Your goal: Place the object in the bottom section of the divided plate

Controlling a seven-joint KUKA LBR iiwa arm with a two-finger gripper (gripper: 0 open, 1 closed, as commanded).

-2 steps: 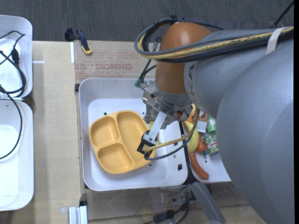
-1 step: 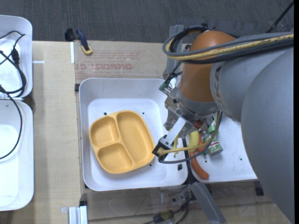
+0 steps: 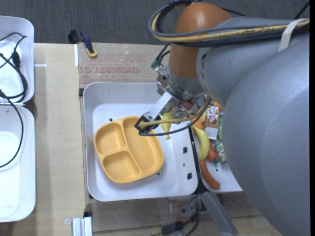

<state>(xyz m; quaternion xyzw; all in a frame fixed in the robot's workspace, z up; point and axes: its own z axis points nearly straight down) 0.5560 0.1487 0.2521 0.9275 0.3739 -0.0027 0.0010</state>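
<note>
End effector: the dark two-finger end effector (image 3: 146, 124) hangs low over the upper right rim of the plate, tips pointing left; whether it is open or closed cannot be told, nor whether it has hold of anything.
Object: a small yellow item (image 3: 166, 127), perhaps banana-shaped though the wrist partly hides it, sits just right of the fingertips, beside the plate's right edge and outside every compartment.
Divided plate: the yellow divided plate (image 3: 129, 149) lies flat in the left half of the bin, tilted slightly, with three compartments; the bottom section shows nothing but bare plastic.
Bin: the white bin (image 3: 172, 181) holds the plate, with a few small dark specks on its floor to the right.
Arm: the grey arm (image 3: 256, 112) enters from the right, its orange band (image 3: 197, 38) above the wrist, with looped cables (image 3: 167, 14) over it.
Neighbouring items: a yellow banana (image 3: 202, 142), a red-orange sausage-like piece (image 3: 209, 176) and a printed packet (image 3: 212, 117) lie close together at the bin's right side, partly under the arm.
Bench: the wooden bench (image 3: 59, 132) carries a second white bin (image 3: 17, 146) at far left with black cords (image 3: 12, 73) in it, and a blue and yellow clamp (image 3: 87, 44) near the top edge.
</note>
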